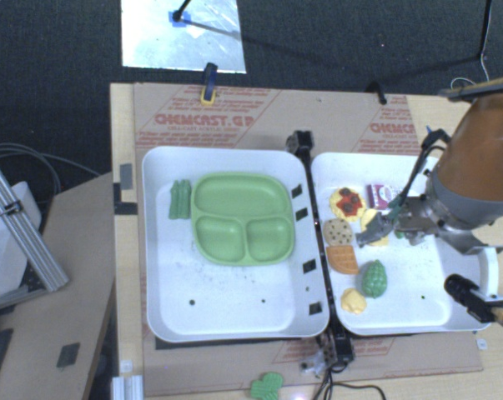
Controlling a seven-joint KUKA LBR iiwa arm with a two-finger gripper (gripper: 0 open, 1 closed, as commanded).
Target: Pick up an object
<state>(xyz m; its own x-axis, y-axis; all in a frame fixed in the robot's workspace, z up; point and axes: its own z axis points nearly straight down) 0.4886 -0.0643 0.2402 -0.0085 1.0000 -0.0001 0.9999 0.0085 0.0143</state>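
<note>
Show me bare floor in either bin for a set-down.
Left bin: free strip along the near edge, below the green tray. Right bin: free near-right floor, right of the broccoli. Crowded: right bin's left side, toy food around the gripper.

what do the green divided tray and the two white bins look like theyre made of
Green divided tray: likely moulded plastic, matte to satin; even pale colour, rounded compartment walls, soft highlights. Left white bin and right white bin: probably thin formed plastic, smooth and slightly glossy, with rounded corners and a rolled rim.

Grey arm (pixel 464 198) with broad orange band; black cable along it; dark metal end effector (pixel 373 233).
</note>
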